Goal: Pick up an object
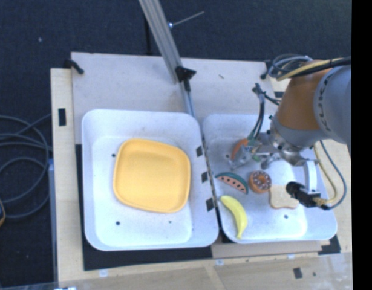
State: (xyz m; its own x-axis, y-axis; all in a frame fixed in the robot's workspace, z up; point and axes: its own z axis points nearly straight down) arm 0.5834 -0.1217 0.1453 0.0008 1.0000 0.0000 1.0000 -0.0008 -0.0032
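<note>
While the hand's [256, 154] grip is unreadable, the right bin [319, 225] holds a banana [235, 214].

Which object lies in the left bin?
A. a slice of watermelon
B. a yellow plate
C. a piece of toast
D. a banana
B. The yellow plate lies alone in the left bin, while the banana, the watermelon slice and the toast all lie in the right bin.
</note>
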